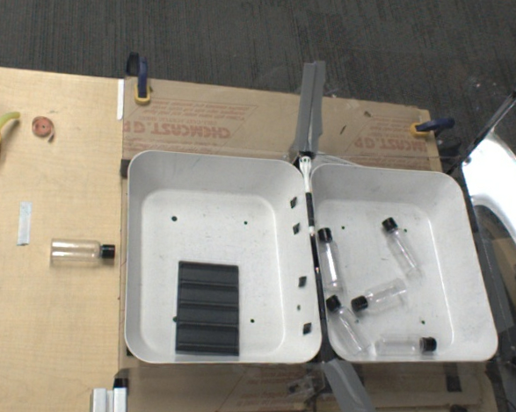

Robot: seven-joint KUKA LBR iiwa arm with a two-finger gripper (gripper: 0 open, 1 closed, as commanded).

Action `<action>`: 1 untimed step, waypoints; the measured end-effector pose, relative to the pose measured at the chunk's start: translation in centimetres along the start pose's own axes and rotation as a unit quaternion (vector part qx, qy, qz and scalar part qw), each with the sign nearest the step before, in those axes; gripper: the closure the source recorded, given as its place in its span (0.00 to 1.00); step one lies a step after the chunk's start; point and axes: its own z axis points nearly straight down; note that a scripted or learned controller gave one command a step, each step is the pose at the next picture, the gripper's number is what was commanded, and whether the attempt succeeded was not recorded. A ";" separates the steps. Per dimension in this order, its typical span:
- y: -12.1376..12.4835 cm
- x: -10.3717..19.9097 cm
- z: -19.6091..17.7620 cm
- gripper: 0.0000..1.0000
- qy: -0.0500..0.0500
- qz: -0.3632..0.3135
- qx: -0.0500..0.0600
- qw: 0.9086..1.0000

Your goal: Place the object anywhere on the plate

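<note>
1. Camera view, layout. Two bins sit side by side. The left bin (141, 237) holds the plate (207, 309), a dark ribbed rectangle lying flat near the front wall. The right bin (466, 259) holds the candidate objects: five clear vials with black caps.
2. Camera view, object position. No vial is on the plate yet. The upper vial (399, 241) lies alone on the bin floor, well apart from the others. The wall vial (327, 254) lies along the left wall. The middle vial (377, 298) and the corner vial (345, 326) have their caps close together. The front vial (404, 345) lies near the front wall.
3. Gripper state. It cannot be told from this view whether the gripper is released or clenched; verify it before approach.
4. Recommended pick. The upper vial is judged the easiest target, as it has free space on both sides. Close across its body, not along its length.
5. Risks. Vials are round and likely to roll; those near walls leave little room.
6. Placement. Lower the vial along the plate's ribs, so that it settles.
</note>
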 end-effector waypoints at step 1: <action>-2.4 6.3 0.0 0.00 0.000 0.094 0.000 0.996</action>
